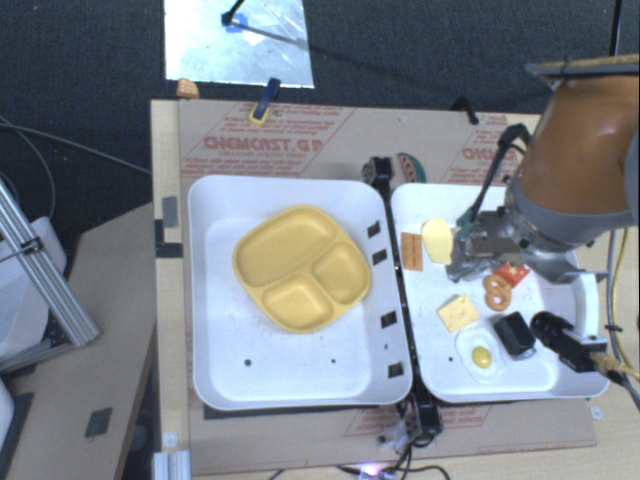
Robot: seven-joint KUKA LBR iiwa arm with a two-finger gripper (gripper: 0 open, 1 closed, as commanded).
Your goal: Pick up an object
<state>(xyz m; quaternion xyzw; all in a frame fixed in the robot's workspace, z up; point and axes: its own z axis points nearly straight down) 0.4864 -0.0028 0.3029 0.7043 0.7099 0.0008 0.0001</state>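
approach is the step in hand: the claw [470,258], grip state impossible to tell, hovers in the right-hand shallow white bin [430,373] beside the pale yellow rounded toy [437,239], needing a descent onto it.

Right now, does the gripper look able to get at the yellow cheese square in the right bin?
Probably yes. The cheese square lies flat and uncovered just below the gripper, apart from the fried egg and pretzel, so nothing seems to block a descent.

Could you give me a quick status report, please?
Tool low over right bin. Nothing seen held. Toy foods close beside it: yellow piece, pretzel.
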